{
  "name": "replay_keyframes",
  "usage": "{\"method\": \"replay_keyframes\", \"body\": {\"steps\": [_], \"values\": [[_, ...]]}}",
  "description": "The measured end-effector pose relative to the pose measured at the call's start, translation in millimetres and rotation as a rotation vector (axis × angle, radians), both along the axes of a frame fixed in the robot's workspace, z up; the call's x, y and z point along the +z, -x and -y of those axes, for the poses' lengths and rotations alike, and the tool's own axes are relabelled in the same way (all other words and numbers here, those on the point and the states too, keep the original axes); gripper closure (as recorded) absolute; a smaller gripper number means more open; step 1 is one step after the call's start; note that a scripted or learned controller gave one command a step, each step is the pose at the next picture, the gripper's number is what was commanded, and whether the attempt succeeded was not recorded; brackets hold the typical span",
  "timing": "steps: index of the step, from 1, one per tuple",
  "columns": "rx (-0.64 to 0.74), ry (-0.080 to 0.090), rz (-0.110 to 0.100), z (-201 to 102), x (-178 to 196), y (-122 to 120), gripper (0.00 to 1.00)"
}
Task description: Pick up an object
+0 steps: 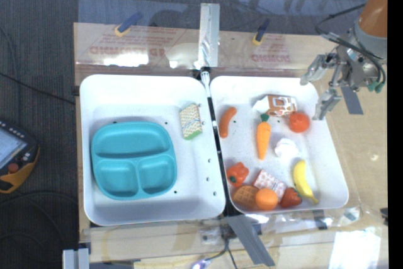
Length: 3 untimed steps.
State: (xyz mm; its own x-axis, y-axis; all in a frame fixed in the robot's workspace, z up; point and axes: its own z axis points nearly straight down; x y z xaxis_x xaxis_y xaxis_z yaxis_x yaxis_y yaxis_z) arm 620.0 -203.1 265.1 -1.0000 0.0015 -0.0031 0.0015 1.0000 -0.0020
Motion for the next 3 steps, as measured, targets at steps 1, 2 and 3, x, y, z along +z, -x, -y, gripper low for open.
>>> {"method": "replay_keyframes", "body": {"steps": [1,2,3], "values": [[0.102,0.0,-0.001,-35,-121,-36,0.0],[0.071,0.001,0.009,-61,-175,5,0.0],[0.068,0.001,0.012,-103,-174,19,0.0]]}}
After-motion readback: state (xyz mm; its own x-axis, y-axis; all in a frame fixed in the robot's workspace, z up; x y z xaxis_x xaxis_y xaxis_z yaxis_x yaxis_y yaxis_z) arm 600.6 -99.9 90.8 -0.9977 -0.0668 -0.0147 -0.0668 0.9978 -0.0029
